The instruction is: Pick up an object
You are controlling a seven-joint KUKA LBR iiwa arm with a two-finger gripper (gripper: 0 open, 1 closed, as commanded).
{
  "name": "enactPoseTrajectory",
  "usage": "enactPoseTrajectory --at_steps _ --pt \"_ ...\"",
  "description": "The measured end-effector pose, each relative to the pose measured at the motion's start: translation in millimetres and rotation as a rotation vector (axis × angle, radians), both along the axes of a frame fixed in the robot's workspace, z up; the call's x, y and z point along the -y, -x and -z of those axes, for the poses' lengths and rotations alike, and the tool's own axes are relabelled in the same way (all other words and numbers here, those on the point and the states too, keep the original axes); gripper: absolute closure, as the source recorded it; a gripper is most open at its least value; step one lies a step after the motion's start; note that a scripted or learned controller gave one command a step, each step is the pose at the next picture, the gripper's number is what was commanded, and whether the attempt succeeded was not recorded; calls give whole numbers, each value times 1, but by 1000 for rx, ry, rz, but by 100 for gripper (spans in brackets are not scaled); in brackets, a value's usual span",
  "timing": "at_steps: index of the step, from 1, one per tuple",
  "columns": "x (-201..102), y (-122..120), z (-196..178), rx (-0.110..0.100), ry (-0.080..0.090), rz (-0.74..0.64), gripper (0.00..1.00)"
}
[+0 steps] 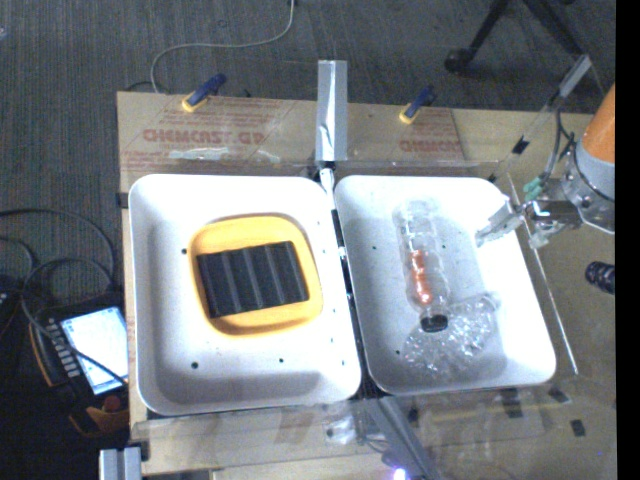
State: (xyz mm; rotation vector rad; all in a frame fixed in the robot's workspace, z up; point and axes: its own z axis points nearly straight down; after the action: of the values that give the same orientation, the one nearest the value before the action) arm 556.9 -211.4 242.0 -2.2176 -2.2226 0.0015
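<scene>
Here the counter (150,138) carries two shallow white bins side by side — the left bin (160,358) holds a yellow tray with a dark ribbed insert (256,274), lying flat near its middle. The right bin (520,338) holds a clear plastic bottle (422,263) with a black cap, lying lengthwise, and a crumpled clear wrapper (455,338) touching its capped end. The pincer (512,220) hangs over that bin's upper right corner, apart from the bottle — whether spread or pressed together cannot be told.
</scene>
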Motion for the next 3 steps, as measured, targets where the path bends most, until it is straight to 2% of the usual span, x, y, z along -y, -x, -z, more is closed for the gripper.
enactPoseTrajectory --at_steps 1,2,3 --pt "-25 -17 144 2 0 -202 0" --pt "-99 -86 150 2 1 -64 0" --pt "-128 -40 58 3 4 -206 0"
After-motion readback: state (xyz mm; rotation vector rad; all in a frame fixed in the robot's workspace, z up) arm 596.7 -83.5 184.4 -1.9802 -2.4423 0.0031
